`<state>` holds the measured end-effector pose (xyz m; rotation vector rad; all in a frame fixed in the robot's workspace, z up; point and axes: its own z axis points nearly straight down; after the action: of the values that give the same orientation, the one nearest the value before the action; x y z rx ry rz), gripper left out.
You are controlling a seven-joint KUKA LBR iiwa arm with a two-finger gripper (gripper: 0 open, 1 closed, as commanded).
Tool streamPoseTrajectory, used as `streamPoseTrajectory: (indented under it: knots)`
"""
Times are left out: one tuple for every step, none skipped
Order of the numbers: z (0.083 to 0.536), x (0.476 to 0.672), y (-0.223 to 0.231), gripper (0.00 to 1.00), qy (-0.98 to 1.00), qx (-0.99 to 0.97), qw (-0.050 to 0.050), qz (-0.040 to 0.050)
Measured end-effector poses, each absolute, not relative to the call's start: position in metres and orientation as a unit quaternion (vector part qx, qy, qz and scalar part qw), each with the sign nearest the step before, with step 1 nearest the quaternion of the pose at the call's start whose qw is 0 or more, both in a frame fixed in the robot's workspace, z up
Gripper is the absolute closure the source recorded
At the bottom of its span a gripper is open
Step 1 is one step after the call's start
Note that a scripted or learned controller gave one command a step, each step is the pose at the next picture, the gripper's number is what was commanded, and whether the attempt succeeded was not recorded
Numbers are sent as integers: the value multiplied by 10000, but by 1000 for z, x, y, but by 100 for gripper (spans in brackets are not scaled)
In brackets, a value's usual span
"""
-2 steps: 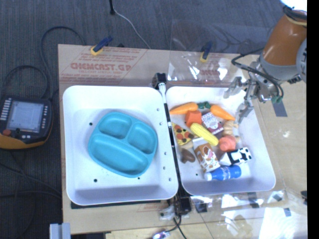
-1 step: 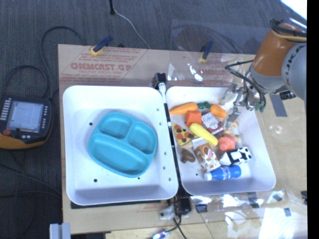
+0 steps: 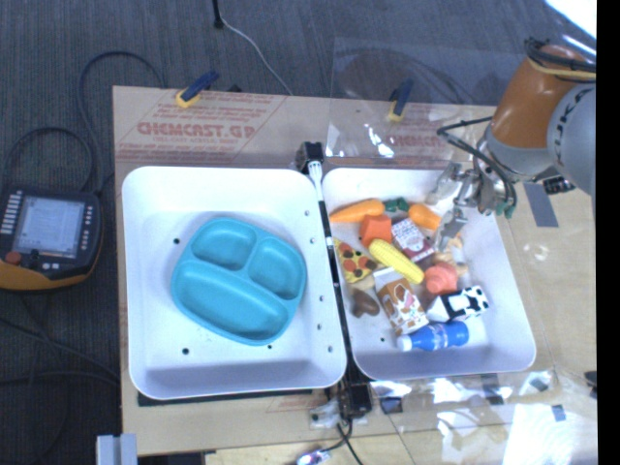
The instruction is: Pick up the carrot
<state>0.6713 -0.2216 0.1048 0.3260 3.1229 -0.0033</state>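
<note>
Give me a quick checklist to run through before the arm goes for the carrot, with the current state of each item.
1. Carrot in view at the far left of the right bin: ok.
2. Carrot top uncovered: ok.
3. Gripper above the carrot: not ok, it sits toward the bin's far right side.
4. Room around the carrot: not ok, an orange block lies right beside it.
5. Finger opening: cannot tell.
6. Blue tray in the left bin, out of the path: ok.

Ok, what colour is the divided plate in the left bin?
Blue, a light turquoise: the plate shows plainly in the camera view.
</note>
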Motion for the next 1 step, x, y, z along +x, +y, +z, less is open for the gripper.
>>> streamPoseTrajectory:
  knots:
    - [105, 671, -222, 0, 9946, 1038, 9, -11]
